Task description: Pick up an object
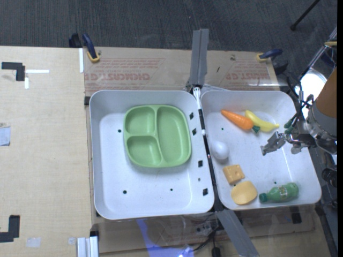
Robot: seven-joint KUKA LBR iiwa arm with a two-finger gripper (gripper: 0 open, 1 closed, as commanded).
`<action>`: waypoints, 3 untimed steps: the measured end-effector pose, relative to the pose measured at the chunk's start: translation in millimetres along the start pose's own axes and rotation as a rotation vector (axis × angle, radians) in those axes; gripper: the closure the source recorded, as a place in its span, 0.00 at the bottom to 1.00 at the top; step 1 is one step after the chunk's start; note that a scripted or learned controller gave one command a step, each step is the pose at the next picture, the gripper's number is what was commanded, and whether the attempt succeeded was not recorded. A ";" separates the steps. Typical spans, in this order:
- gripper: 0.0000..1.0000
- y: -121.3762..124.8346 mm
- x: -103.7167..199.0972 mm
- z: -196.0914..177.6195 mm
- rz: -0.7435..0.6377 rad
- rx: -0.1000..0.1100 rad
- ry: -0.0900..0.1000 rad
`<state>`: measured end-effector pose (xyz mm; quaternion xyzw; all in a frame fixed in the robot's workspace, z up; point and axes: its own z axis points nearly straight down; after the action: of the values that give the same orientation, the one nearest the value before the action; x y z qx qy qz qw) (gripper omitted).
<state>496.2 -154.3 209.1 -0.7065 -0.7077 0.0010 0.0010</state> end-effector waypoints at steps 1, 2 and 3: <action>0.00 -18.2 5.2 -37.2 0.065 -0.002 -0.001; 0.00 53.9 59.5 -8.2 0.149 0.000 -0.001; 0.00 129.4 62.2 52.9 0.021 -0.001 -0.002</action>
<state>625.3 -91.9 155.9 -0.7140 -0.7001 0.0012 -0.0002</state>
